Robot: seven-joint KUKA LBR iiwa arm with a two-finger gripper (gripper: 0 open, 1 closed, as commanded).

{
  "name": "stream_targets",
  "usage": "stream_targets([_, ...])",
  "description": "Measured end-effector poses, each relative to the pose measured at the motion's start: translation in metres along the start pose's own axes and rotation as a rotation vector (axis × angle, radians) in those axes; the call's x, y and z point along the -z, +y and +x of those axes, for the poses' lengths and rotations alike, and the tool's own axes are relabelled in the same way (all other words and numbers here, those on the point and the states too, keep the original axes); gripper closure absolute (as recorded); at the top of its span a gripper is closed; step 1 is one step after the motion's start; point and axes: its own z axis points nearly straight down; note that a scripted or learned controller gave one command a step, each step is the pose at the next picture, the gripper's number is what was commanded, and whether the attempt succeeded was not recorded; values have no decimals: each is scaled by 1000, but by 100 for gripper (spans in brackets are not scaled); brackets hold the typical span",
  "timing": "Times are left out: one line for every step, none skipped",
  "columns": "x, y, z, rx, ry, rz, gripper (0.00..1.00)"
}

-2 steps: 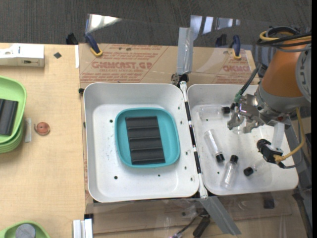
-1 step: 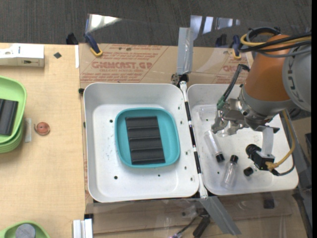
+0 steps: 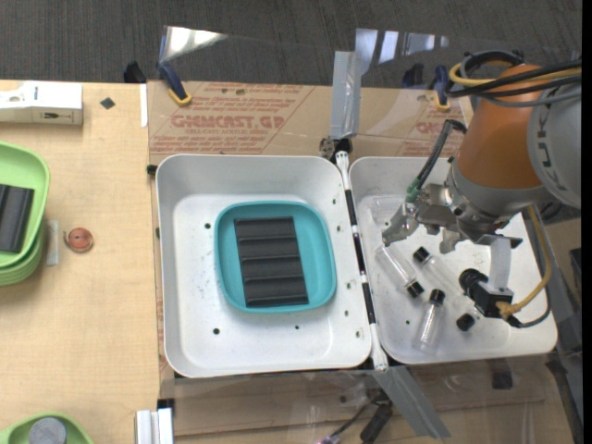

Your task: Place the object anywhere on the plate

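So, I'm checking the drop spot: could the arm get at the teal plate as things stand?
Probably yes: the square teal plate lies open in the left white bin, nothing above it.

Cardboard sheet (image 3: 242,117) behind bins: red print, roughly "GHMCAST"; rest illegible.

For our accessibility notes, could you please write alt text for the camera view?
A grey arm's gripper hangs over the right bin, which holds small clear tubes with black caps. The left bin holds a teal plate bearing a black ridged block.
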Motion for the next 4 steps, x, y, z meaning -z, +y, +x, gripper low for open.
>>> stream_targets([167, 1, -36, -42, -2, -1, 0])
stream_targets([197, 65, -96, -110, -2, 0, 0])
stream_targets([241, 134, -141, -27, -1, 0, 0])
stream_targets([241, 152, -152, -105, -1, -2, 0])
